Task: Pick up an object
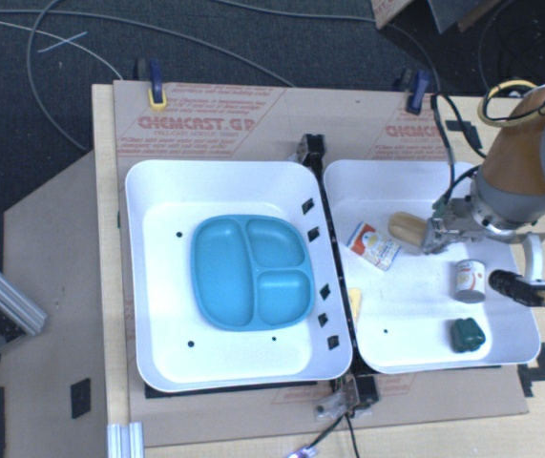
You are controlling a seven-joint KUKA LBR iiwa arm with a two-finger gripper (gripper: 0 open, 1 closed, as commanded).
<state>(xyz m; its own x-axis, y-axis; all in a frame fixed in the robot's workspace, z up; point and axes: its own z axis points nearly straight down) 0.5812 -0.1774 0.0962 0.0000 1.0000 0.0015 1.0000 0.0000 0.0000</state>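
My gripper [433, 236] is low over the back of the right bin [415, 349], with the arm coming in from the right. Its tip sits against the right end of a tan rounded block [406, 227] that lies on the bin floor. Left of the block lies a small white and red packet [373, 247]. A small pale can [469, 280] stands in front of the gripper, and a dark green lump [466, 334] lies near the bin's front right corner.
The left bin [157, 208] holds a blue divided plate [251, 271]. A black divider with clips [324, 256] runs between the bins. A yellow piece [355, 301] lies at the right bin's left edge. Clamps hold the board's far edge.
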